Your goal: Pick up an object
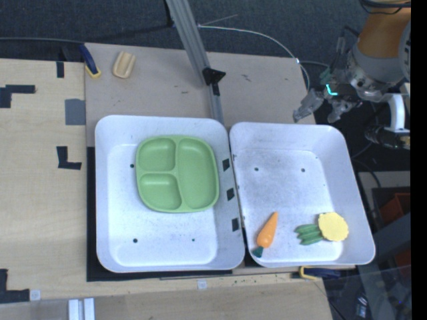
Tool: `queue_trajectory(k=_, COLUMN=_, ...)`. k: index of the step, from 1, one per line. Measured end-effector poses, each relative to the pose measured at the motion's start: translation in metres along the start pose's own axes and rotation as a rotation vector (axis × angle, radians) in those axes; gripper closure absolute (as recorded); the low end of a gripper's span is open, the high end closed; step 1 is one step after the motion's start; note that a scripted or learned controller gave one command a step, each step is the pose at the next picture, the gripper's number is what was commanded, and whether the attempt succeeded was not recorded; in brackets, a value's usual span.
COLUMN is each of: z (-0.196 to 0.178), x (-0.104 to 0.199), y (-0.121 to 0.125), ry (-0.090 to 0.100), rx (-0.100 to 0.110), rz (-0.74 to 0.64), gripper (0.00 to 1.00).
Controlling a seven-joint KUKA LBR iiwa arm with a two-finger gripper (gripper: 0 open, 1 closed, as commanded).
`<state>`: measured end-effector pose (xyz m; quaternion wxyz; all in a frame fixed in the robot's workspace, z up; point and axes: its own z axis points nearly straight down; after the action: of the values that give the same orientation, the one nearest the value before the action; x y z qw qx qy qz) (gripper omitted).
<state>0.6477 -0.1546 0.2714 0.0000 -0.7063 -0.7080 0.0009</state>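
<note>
An orange toy carrot point(267, 229) lies near the front edge of the right bin point(293, 145). To its right rest a small green pea pod point(308, 233) and a yellow lumpy toy point(333, 226), touching each other. My gripper point(321, 107) hangs beyond the right bin's far right corner, well away from these toys. Its two fingers stand apart with nothing between them.
The left bin point(113, 179) holds a green divided plate point(177, 173). A slanted metal pole point(190, 32) rises behind the bins. A tan block point(123, 64) and a blue-yellow clip point(89, 60) lie on the bench at the far left.
</note>
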Motion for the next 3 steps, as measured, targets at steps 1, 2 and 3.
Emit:
queue_trajectory(k=1, z=0.056, x=-0.002, y=-0.011, ry=0.001, rx=0.006, rz=0.001, gripper=0.00)
queue_trajectory(k=2, z=0.101, x=0.000, y=-0.015, ry=0.001, rx=0.004, rz=0.000, gripper=0.00)
queue_trajectory(k=3, z=0.145, x=0.000, y=-0.012, ry=0.001, rx=0.004, rz=0.000, gripper=0.00)
